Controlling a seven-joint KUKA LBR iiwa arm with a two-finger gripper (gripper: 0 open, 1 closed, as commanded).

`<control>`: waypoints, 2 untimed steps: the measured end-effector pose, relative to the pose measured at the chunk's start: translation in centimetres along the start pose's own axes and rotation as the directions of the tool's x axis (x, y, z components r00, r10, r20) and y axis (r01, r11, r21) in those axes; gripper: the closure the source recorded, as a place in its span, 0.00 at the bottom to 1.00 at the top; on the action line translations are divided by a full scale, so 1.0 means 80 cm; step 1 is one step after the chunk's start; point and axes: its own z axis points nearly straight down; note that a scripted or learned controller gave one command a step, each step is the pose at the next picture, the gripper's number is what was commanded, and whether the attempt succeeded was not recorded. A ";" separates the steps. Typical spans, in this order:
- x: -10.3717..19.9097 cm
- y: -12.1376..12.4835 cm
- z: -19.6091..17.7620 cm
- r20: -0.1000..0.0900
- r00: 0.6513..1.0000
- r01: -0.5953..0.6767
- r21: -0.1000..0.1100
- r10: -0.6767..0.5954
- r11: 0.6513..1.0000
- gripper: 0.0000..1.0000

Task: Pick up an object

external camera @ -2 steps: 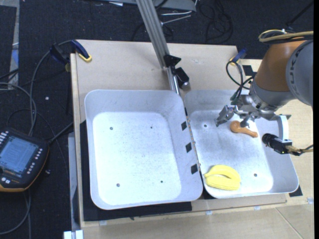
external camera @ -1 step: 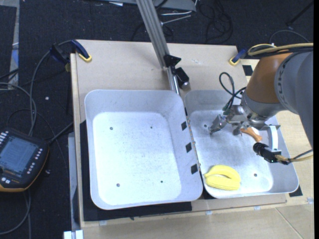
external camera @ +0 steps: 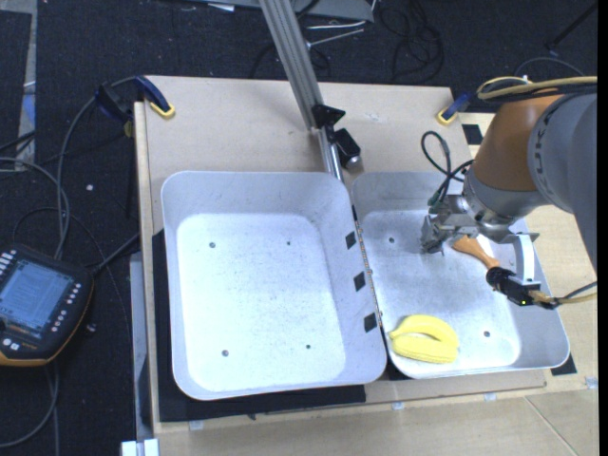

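In the right bin, a yellow banana-shaped object lies near the front wall. An orange, elongated object lies toward the bin's right side, partly hidden under the wrist. My gripper points down over the middle of the right bin. It sits just left of the orange object and well behind the yellow one. No object shows in its grasp.
The left bin stands beside the right one, their walls meeting at a ridge with black clips. A slanted metal pole rises behind the bins. Clamps hold the bench's back corners.
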 end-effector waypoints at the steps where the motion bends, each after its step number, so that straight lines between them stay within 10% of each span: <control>1: -0.005 0.004 -0.078 0.001 1.000 0.000 -0.005 0.000 1.000 1.00; 2: -0.005 0.005 -0.144 0.001 1.000 0.000 -0.005 0.000 1.000 1.00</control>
